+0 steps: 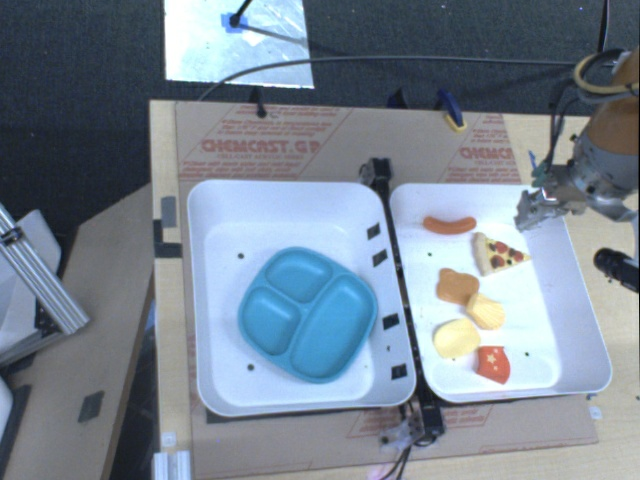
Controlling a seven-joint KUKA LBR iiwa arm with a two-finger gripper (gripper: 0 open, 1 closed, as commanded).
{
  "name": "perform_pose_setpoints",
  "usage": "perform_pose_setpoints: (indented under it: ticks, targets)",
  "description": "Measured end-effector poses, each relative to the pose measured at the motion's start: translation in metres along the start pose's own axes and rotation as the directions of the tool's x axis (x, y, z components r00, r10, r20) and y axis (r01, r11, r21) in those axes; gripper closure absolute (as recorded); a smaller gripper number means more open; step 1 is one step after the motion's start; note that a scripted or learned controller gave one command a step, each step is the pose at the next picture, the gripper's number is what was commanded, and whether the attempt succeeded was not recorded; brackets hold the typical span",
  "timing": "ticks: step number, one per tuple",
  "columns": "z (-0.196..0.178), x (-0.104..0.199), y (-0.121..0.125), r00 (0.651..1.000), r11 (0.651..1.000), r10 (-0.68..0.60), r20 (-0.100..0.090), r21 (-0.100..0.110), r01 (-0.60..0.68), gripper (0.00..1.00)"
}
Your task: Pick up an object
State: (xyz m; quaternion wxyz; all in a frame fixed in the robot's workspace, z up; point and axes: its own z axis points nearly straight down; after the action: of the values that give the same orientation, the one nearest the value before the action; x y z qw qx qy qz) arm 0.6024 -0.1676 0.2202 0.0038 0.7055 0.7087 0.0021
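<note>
Two white bins sit side by side on the bench. The left bin point(215, 223) holds a blue tray point(307, 313) with three compartments, lying a little toward the near right of the bin floor.

The right bin point(575, 298) holds six toy foods. A sausage point(449, 225) lies near the far wall. Just to its near right is a pizza slice point(497, 255), its tip pointing right. Below these, a brown piece point(457, 286) touches a pale shell-shaped piece point(486, 313) at its near right. A yellow piece point(456, 339) lies just nearer, close to the shell, and a red piece point(493, 364) sits beside it, nearest the front wall. All six lie on the bin floor.

The arm point(610, 148) comes in from the right, its orange band at the upper edge. The gripper point(533, 213) hangs over the far right corner of the right bin, up and to the right of the pizza slice and right of the sausage, apart from both. Nothing shows between its fingers; whether they are spread or pressed together I cannot tell.
</note>
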Motion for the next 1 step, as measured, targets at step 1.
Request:
perform_pose_setpoints:
  ticks: [1]
  targets:
    - [-0.0351,-0.0003,0.0018,1.0,1.0,0.0,-0.001,0.002,0.0,1.0]
